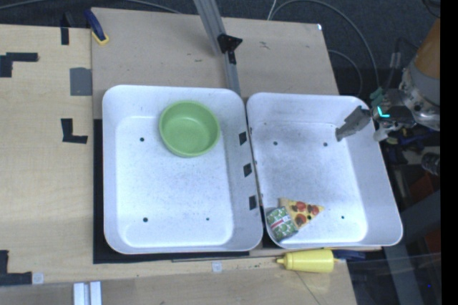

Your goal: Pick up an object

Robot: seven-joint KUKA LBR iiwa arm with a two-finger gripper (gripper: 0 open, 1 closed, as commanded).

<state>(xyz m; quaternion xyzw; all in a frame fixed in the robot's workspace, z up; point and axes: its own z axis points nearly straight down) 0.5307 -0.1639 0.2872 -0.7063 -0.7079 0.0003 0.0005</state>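
Pizza slice toy [303, 210] lay in the near left corner of the right bin [358, 225], its crust end touching a small green-patterned packet [281, 223] that was jammed against the bin's left wall. To my eye both looked light; the slice seemed like stiff plastic, flat and thin, so I judged it would be awkward to pinch from above and better taken across its narrow width near the point, away from the wall. The packet looked soft and crinkly, likely to slip or fold. A green bowl [189, 127] sat in the far part of the left bin [129, 225], well apart from everything else, rigid and probably easy to catch by its rim. A yellow bottle [309, 260] lay on the bench [164, 46] just outside the right bin's near edge. The tool [353, 123] hung over the far right part of the right bin, well away from the slice; I could not tell how its fingers were set, and I saw nothing held in it.
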